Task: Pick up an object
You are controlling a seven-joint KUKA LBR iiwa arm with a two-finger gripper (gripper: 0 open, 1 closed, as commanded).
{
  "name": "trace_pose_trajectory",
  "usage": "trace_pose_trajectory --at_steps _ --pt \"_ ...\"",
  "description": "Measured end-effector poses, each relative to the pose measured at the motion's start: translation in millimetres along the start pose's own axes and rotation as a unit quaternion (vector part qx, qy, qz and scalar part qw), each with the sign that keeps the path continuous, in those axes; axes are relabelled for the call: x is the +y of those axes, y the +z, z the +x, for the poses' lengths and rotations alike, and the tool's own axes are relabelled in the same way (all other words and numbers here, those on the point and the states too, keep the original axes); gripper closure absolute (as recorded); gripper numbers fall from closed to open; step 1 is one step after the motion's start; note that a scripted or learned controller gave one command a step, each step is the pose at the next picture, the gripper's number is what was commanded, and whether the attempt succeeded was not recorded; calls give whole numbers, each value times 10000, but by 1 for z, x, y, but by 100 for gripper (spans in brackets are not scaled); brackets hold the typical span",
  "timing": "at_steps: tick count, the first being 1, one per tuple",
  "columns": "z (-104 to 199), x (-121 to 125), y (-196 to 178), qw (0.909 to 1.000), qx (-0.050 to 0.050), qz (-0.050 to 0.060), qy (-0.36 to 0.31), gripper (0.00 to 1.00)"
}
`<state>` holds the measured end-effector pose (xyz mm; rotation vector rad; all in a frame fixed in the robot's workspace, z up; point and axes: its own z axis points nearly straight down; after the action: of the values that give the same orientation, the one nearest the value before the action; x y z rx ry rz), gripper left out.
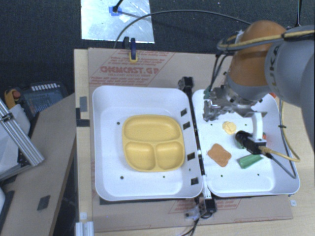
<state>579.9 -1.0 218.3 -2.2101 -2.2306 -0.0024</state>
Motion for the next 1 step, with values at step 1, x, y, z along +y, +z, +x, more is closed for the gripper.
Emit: trace_pose_trajectory --at_steps 1 --pt "44 -15 5 10000 -1 3 0 100"
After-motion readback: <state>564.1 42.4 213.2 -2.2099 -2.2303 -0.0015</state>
